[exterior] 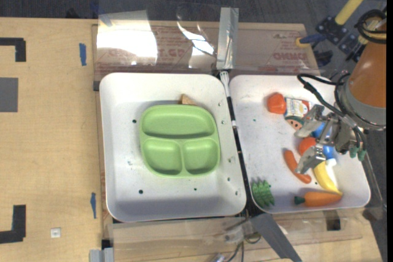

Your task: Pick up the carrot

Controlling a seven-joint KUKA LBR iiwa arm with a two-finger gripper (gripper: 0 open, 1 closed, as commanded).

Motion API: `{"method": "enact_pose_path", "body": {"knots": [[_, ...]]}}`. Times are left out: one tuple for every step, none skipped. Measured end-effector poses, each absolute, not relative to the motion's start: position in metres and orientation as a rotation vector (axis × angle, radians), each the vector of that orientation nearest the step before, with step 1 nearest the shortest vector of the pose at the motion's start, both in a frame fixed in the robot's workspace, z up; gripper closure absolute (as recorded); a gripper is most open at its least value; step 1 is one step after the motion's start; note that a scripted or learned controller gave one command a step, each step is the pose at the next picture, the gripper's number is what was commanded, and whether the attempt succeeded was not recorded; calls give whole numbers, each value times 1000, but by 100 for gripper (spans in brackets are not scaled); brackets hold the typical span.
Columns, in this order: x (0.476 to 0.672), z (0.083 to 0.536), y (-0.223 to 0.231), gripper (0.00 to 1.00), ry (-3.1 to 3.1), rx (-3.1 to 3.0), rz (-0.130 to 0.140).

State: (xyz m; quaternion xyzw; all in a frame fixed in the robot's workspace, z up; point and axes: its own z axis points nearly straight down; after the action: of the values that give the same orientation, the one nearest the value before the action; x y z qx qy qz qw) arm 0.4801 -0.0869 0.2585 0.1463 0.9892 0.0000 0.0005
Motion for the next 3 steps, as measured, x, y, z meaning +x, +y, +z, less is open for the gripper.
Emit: {"method": "enact_pose_path", "body": {"knots": [[478,145,-93,0,3083,638,0],[482,159,-92,100,3070,631,1],[480,141,-99,100,3138,-146,2]]}}
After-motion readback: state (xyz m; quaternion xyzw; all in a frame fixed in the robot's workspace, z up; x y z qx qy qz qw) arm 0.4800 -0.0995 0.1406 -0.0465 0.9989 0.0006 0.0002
